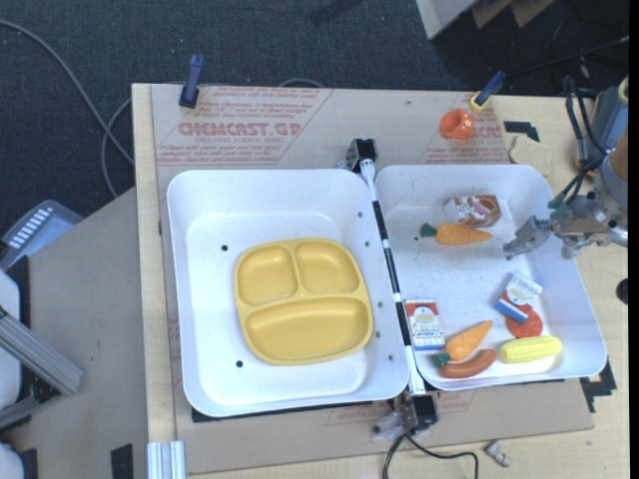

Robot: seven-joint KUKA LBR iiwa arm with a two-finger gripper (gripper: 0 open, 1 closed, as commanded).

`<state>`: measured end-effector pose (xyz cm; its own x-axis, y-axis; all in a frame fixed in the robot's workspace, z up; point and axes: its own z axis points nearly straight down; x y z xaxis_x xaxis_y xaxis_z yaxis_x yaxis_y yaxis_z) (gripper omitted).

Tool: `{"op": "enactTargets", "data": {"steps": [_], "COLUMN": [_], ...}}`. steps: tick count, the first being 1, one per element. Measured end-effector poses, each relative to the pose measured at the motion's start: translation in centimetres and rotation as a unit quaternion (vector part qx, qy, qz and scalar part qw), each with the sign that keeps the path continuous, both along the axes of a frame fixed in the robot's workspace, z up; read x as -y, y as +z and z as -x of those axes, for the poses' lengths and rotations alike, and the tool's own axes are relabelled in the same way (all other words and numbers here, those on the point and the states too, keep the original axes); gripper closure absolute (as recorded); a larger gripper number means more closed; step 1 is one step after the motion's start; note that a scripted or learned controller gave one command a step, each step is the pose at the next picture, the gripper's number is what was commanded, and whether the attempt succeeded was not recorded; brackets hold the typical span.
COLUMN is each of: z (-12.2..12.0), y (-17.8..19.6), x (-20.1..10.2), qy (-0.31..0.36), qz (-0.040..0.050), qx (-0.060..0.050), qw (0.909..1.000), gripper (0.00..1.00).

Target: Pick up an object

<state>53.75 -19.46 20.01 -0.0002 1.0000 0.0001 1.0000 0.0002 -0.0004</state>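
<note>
Camera view, gripper over right bin, arm cut off, grip state unclear

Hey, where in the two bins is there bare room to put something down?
Left bin: the floor around the yellow tray, widest along its far side. Right bin: the middle, between the upper carrot and milk carton. Its near right corner is crowded around the corn.

Red print on the brown cardboard sheet under the bins, up at twelve o'clock, reads "CHEMCAST GP"; the smaller lines around it are too blurred to read. The carton labels in the right bin are unreadable.
</note>
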Motion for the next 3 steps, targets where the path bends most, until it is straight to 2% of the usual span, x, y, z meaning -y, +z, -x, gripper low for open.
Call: {"op": "enactTargets", "data": {"steps": [1,2,3], "z": [-8.6,-11.5,-13.0], "y": [-3.2,-10.0,-10.8], "x": [-3.4,-1.7,-4.2], "qy": [0.001,0.001,-0.001], "qz": [0.0000,0.0027,0.0071], "qx": [0.001,0.006,0.002], "qw": [1.0000,1.0000,1.0000], "gripper": [0.00,0.00,0.00]}}
